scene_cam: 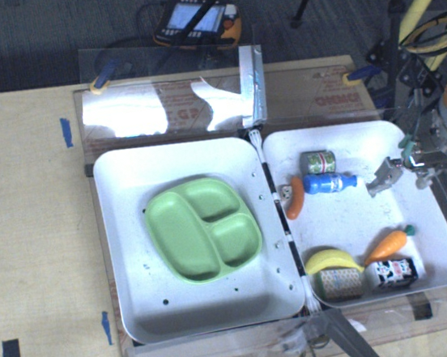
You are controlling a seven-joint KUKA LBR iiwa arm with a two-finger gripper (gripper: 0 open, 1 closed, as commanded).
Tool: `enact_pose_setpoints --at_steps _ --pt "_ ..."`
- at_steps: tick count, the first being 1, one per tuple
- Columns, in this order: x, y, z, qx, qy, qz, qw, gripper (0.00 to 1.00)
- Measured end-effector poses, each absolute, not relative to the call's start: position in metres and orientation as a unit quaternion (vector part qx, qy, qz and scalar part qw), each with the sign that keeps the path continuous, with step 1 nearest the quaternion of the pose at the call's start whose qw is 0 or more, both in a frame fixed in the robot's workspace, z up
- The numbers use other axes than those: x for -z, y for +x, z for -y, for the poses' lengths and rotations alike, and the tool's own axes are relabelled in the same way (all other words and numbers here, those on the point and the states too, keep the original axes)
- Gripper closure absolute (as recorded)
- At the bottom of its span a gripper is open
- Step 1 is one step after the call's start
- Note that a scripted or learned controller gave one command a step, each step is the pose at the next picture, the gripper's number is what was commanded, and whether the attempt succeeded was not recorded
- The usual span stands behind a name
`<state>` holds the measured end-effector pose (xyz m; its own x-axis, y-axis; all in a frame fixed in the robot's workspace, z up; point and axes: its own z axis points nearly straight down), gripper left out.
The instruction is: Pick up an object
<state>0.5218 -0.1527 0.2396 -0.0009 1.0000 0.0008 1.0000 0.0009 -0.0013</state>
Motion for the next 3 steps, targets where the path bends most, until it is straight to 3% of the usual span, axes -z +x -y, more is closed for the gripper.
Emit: enact_pose_setpoints --at_steps 1,2,3 --pt "-0.124 0.596 0.140 0.0002 -0.656 0.755 0.000 0.00" --pt "-0.086 0.640 0.122 0.0010 -0.604 0.797 -0.002 0.00" --pt "-0.242 0.620 0.085 0.0009 -0.579 0.815 -0.002 0.00"
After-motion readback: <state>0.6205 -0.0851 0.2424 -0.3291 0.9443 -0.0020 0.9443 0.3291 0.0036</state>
